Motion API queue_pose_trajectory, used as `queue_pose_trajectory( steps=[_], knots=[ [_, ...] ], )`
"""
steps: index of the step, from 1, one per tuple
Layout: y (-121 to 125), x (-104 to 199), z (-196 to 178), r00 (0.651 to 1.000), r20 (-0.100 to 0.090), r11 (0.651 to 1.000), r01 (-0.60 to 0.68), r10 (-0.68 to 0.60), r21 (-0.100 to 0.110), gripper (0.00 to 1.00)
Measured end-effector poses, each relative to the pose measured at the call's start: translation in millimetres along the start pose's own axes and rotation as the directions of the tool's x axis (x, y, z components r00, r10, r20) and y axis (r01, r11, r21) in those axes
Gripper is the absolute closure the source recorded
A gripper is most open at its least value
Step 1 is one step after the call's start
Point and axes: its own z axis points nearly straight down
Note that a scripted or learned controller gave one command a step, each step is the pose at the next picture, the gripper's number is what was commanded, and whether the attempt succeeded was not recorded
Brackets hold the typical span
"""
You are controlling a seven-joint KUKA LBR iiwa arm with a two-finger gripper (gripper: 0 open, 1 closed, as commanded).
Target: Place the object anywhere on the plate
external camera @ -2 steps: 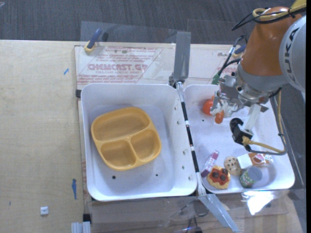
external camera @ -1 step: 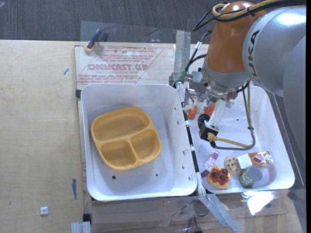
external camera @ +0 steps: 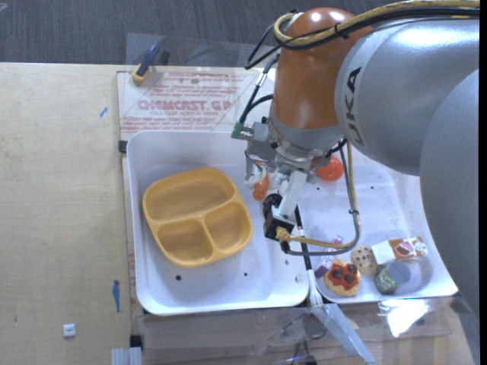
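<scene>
Reaching arm (external camera: 396, 90): we see it enter from the right, with its orange band above the wall between the two bins.
Left bin (external camera: 228, 280): it holds the yellow plate.
Right bin (external camera: 380, 196): it holds an orange ball beside the wrist and a cluster of toy foods (external camera: 365, 268) at its near corner.
Plate (external camera: 190, 196): all three compartments are bare; it lies to the left of the gripper, near it but apart.
Gripper (external camera: 262, 179): it hangs over the left bin's right side, and we cannot tell whether it is clenched or released.
Orange ball (external camera: 331, 169): it is half hidden behind the arm.
Small orange piece (external camera: 260, 190): it sits right at the gripper and we judge it to be the object, though we cannot tell whether it is grasped.
Progress: the placing is not yet done; what remains, as we judge it, is carrying the piece left over the plate and letting go.
</scene>
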Motion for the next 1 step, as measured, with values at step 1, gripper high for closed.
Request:
queue_pose_trajectory(
  steps=[1],
  knots=[
    [0.1, -0.2, 0.0, 1.0, 0.0, 1.0, 0.0, 0.0, 0.0, 0.0]
  ],
)
